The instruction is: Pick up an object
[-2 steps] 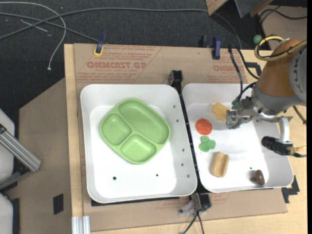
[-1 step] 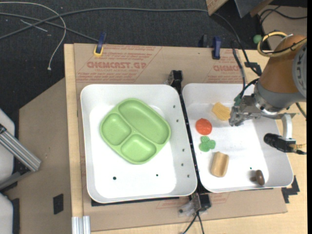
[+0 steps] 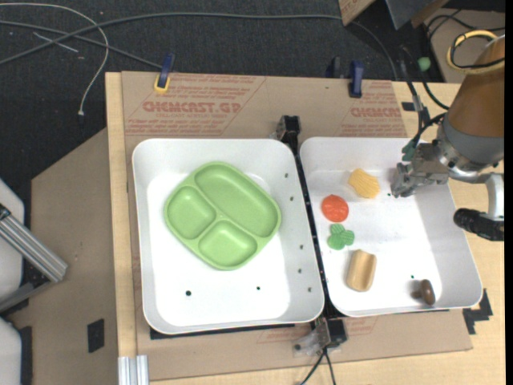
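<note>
A: Objects, right bin?
B: Five. Yellow piece near the top, red-orange round piece below it, green clover-shaped piece under that, tan cylinder lower still, small brown item at the bottom right corner.
A: Gripper?
B: Low over the right bin, just right of the yellow piece, nothing seen between its tips. Whether it is released or clenched: cannot tell.
A: Left bin?
B: Holds a green divided plate, three compartments.
</note>
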### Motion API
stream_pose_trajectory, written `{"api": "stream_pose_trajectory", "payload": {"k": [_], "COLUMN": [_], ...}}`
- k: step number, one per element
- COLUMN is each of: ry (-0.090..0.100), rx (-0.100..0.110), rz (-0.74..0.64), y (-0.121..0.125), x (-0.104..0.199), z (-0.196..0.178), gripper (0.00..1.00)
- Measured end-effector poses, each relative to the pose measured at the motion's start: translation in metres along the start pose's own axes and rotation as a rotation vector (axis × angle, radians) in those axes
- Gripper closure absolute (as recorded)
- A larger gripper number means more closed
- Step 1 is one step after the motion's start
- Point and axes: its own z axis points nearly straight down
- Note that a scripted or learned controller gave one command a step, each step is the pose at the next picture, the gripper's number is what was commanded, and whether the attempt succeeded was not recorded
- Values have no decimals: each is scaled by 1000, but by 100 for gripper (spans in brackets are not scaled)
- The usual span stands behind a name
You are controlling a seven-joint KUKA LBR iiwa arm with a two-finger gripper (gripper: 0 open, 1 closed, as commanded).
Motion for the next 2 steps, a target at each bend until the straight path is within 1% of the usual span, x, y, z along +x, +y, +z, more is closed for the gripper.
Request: {"api": "stream_pose_trajectory", "payload": {"k": [1,2], "ry": [-1,1], "rx": [-3,1], "rz": [-2,-1], "y": [2,3], "x": [-1,-1], "z": [-65,-87], "gripper": [100,100]}}
